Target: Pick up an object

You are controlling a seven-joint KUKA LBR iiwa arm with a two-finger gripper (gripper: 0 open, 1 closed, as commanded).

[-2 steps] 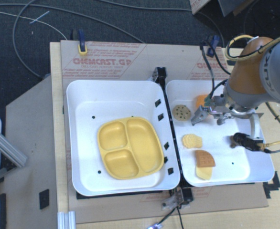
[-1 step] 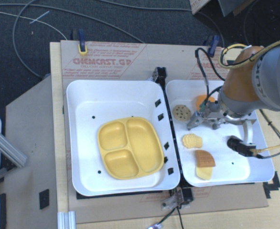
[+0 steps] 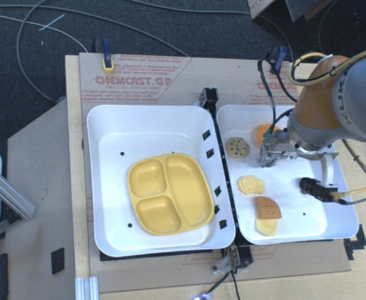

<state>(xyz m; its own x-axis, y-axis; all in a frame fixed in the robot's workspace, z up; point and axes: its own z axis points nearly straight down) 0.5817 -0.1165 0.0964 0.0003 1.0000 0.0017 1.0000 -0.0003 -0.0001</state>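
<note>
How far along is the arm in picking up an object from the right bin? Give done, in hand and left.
Done: the gripper has been brought into the right bin, beside the orange item and near the cookie.
In hand: nothing visibly between its fingers.
Left: grasping and lifting one item; the cookie, yellow cracker-like piece and sandwich-like wedge all lie on the bin floor.

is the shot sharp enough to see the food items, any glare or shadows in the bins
Camera view: lighting is even and soft, with no harsh glare on the white bins. The yellow divided tray and cookie read clearly. The arm casts a faint shadow over the right bin. The tool is slightly soft and cluttered, and partly hides an orange item.
</note>
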